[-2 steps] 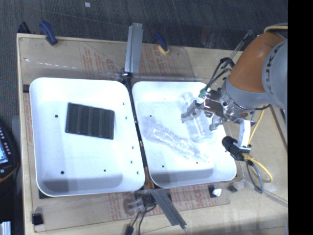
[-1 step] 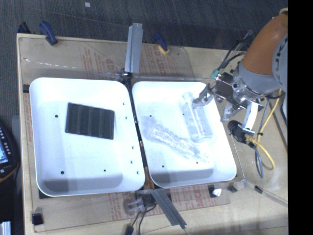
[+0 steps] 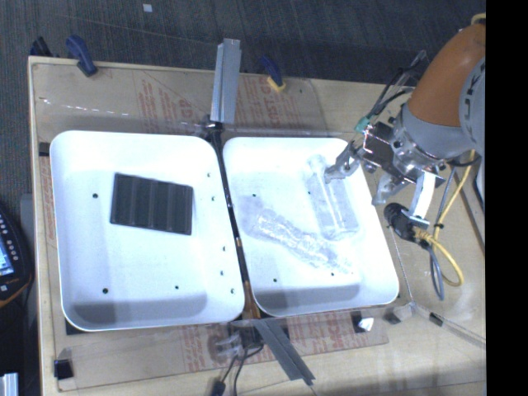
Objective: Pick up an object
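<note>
- Bins: two shallow white ones side by side on worktop [image 3: 124, 89]; landmark = divider bar [image 3: 224, 81] w/ seam running down between them.
- Left bin [image 3: 74, 295], left of divider: holds dark ribbed rectangular pad [image 3: 153, 204], lying flat, upper-middle of bin, not touching walls.
- Right bin [image 3: 371, 283], right of divider: two clear plastic items, hard to make out vs white floor.
- Clear bottle-like piece [image 3: 332, 200]: well right of divider, lying roughly upright in frame, near bin's right wall.
- Crinkled clear wrapper/bag [image 3: 289, 236]: just right of divider, stretches diagonally down-right; lower end seems to meet bottle's base, can't confirm contact.
- Arm: grey w/ orange band [image 3: 441, 73], far right of divider, past right bin's edge.
- Gripper [image 3: 340, 169]: tip at upper end of clear bottle, over right bin's upper-right corner. Jaws: can't tell if spread or closed; too small/blurry. Nothing visibly between them.
- Blue clamps [image 3: 81, 54] on worktop's back edge, either side of divider.
</note>
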`<action>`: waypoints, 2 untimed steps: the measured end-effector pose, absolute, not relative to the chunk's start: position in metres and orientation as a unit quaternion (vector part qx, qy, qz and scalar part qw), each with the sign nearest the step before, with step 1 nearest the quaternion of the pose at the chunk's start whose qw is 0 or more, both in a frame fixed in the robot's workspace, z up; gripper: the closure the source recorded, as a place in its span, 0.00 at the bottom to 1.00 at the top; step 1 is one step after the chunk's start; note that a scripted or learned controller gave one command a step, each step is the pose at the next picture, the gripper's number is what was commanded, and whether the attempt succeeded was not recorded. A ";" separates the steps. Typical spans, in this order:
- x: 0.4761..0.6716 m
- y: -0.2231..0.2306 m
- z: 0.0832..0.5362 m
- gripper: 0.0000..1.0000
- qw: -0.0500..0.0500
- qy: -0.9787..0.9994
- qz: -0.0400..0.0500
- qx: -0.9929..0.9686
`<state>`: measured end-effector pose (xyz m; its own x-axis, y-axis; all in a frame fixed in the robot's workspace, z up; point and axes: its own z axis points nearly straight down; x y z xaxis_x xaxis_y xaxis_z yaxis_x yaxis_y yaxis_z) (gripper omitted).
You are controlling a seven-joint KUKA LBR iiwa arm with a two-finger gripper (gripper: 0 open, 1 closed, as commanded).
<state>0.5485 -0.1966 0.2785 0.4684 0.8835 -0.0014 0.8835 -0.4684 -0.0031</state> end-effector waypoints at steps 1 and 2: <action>0.549 -0.196 0.288 1.00 0.002 -0.519 0.002 -0.855; 0.549 -0.196 0.288 0.00 0.002 -0.519 0.002 -0.855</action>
